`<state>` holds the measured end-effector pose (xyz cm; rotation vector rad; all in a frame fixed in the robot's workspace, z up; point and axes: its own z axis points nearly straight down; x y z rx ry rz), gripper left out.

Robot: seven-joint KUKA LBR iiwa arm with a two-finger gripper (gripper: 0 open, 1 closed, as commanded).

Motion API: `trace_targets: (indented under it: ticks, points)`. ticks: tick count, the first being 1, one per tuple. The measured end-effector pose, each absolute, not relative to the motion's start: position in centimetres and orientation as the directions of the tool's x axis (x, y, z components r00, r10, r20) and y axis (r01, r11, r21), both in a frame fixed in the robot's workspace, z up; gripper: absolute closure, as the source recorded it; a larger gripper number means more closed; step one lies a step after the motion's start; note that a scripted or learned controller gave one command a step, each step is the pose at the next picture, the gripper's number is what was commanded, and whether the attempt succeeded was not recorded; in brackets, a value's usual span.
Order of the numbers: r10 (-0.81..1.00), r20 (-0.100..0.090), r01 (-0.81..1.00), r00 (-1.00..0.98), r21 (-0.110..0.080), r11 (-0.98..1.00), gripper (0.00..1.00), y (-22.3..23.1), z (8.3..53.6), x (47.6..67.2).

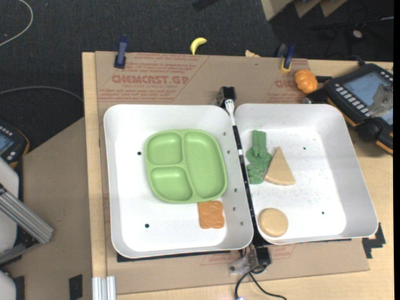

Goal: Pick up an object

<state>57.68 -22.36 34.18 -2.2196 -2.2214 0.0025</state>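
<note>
1. Left bin: a green tray, with an orange waffle just below it.
2. Right bin: green toy touching a tan wedge; round cookie near the front.
3. Tool state: cannot tell.

Of the robot's own equipment, a hand-held control pendant lies at the right edge: dark grey casing, pale lit screen, a row of small light keys, orange trim along its lower edge.
</note>
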Motion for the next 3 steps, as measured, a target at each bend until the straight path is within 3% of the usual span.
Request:
trace_targets:
  ticks: [3]
  points:
    - [1.000,-0.003,1.000,-0.001,0.003,0.001,1.00,-21.69,33.85,59.05]
